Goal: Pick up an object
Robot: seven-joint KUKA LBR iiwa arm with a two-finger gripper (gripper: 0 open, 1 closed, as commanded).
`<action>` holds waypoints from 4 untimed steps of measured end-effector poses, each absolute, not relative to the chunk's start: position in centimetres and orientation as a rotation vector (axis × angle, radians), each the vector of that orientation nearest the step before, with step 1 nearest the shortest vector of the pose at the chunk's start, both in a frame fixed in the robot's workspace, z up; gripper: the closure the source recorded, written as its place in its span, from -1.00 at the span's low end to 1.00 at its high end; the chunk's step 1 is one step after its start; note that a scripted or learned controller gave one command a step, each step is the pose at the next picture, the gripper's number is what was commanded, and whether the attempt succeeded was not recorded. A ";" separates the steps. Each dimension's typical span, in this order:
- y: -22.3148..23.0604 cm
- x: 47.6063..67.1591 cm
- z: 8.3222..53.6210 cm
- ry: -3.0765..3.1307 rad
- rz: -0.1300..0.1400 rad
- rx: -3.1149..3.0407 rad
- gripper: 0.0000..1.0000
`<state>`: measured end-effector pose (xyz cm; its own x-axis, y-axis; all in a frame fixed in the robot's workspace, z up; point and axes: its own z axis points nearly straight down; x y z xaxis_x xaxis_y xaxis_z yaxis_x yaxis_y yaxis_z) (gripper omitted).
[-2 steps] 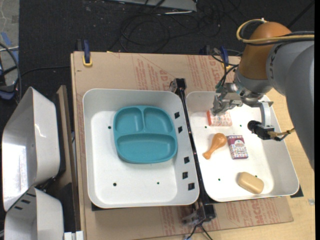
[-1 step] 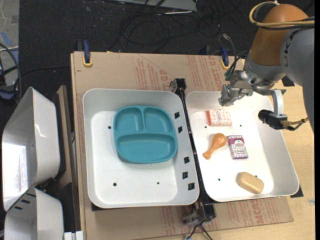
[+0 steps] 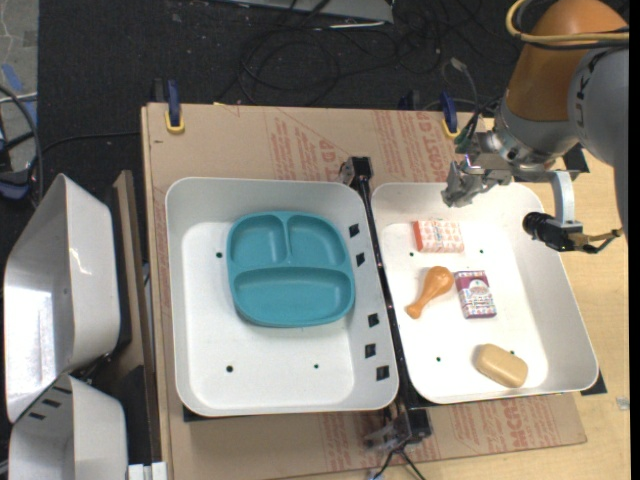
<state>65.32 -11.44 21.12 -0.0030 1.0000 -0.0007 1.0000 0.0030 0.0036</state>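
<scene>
Gripper hovered above the box; whether it was released or clenched, I cannot tell. Box looked light and stiff, best pinched across its short sides.

A single fixed camera looked down at a slant from above the bench, far enough back to take in both the left bin and the right bin, with the arm entering from the right.
</scene>
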 end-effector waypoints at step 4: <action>5.9 54.6 24.0 2.232 -0.001 2.215 1.00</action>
